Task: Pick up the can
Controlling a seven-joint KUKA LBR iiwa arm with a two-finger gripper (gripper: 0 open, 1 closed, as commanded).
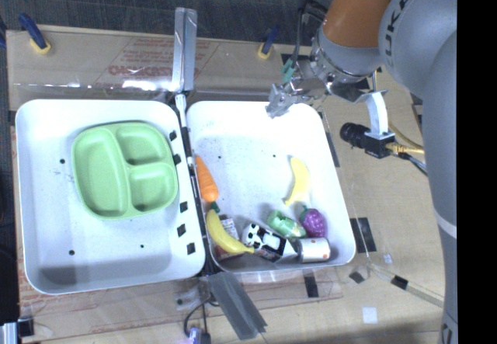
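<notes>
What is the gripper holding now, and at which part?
Nothing. The gripper hangs over the right bin's far rim; the can lies at its near edge.

Even, bright overhead lighting. White bins (pixel 256 133) near overexposed; soft shadow along left bin's lower wall. Glare on plastic film (pixel 140 63) at surface's top edge. Mild softness overall; arm (pixel 411 8) slightly blurred.

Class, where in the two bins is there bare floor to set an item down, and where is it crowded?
Free: right bin floor between carrot and banana slice; left bin floor below the green tray. Crowded: right bin's near edge around the can.
</notes>
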